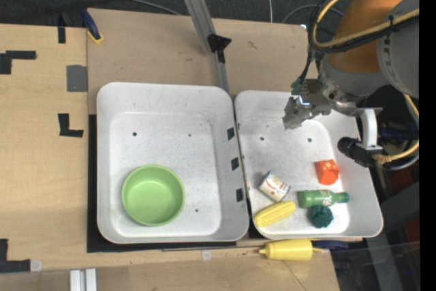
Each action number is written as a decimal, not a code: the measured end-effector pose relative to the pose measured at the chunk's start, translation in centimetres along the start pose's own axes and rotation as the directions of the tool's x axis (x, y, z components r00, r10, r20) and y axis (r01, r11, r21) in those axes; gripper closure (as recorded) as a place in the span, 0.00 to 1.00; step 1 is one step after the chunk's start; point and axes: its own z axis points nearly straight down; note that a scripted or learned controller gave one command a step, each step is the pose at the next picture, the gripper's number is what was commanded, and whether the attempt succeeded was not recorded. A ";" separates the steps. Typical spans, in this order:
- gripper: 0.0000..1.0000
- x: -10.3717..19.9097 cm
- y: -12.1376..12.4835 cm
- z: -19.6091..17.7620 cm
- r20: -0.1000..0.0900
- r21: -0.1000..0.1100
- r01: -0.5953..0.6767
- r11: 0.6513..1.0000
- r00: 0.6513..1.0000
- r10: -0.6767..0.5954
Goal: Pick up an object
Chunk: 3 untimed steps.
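The gripper (295, 114) is hovering over the far part of the right bin (259, 116), its state impossible to tell. The objects, among them an orange block (328, 172) and a green bottle (322, 199), are lying at the near right.

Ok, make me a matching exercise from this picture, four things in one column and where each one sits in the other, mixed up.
Things:
1. green bowl
2. orange block
3. yellow bottle
4. gripper

Places:
A. on the bench, just outside the right bin's near edge
B. above the far part of the right bin
C. near left corner of the left bin
D. right side of the right bin

Pairs: 1-C, 2-D, 3-A, 4-B
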 end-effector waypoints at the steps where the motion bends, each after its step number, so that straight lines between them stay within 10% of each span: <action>1: 1.00 5.4 0.5 1.3 0.001 0.002 -0.001 1.000 1.000 0.001; 3: 1.00 17.5 0.2 1.4 0.000 0.000 0.000 1.000 1.000 0.000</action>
